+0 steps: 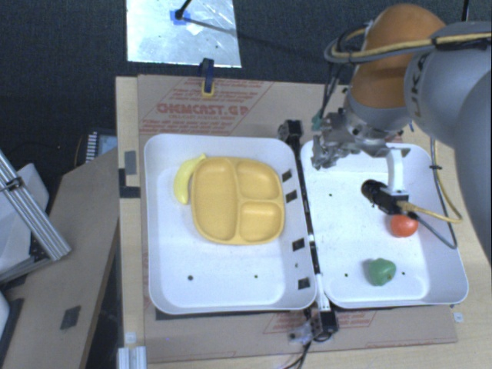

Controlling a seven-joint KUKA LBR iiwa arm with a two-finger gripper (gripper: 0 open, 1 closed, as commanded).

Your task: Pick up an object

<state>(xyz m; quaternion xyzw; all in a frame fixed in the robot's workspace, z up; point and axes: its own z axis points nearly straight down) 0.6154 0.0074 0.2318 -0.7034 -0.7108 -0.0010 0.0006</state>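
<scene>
Green lump (379, 271) well apart from jaws

Setting: a robotics laboratory test bench is indicated.
Manipulator: an industrial arm (453, 75) is positioned over the bench.
Work surface: a left white bin (165, 283) and a right white bin (346, 221) are set on printed cardboard (204, 108).
Fixture: an aluminium profile (34, 217) is seen at the left.

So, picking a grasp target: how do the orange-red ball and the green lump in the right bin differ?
The orange-red ball is round and smooth; the green lump is irregular. The ball lies mid-bin toward the right wall; the lump lies nearer the front edge. Both are small and lie in the right bin.
</scene>
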